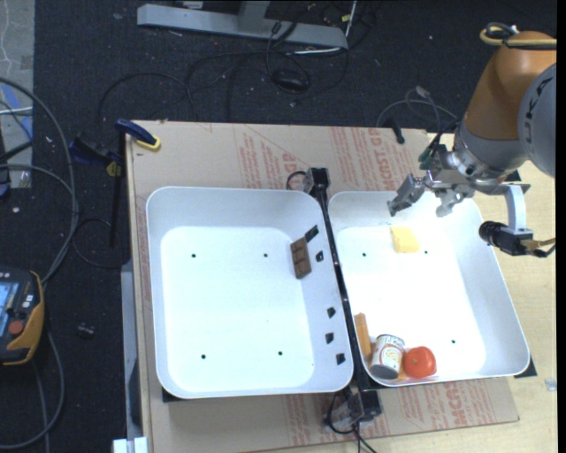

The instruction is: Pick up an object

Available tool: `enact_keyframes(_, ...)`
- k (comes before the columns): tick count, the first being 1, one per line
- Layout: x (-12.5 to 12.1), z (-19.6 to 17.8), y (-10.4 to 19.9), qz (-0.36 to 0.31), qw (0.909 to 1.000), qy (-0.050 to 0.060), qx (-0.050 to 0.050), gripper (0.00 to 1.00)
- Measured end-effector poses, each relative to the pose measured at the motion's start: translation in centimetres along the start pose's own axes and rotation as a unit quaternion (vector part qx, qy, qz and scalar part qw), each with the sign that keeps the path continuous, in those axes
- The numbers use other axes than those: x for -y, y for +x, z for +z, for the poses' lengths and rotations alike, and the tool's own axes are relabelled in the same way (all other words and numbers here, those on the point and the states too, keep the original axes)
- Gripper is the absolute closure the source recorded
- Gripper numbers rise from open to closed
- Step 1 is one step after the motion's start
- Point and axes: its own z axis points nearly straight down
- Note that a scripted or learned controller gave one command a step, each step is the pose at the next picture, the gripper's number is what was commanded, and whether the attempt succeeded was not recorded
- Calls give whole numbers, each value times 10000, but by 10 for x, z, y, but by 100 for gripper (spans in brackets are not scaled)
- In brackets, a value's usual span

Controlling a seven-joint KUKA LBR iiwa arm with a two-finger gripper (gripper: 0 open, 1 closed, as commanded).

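Note:
My gripper (421,204) hangs over the far edge of the right bin (495,292), open, with nothing between its fingers. A small pale yellow block (405,239) lies on the bin floor just below and in front of it, apart from the fingertips. In the near corner of the same bin lie a small tin can (386,354) on its side, a red round fruit (421,361) and a thin orange stick (362,333). A brown chocolate-like bar (301,258) rests against the right wall of the left bin (177,265).
A black divider with clips (334,292) runs between the two bins. Cables and a grey bar (239,22) lie on the dark floor behind the bench. A blue and yellow clamp (137,134) sits at the bench's far left corner.

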Motion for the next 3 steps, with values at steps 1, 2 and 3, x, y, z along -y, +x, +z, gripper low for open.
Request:
enact_keyframes(1,-2,-4,0,-4,10000,-37,4,0)
enact_keyframes(2,-7,43,-5,-2,10000,-16,1,0)
enact_keyframes(3,-8,104,-11,-1,10000,-13,0,0)
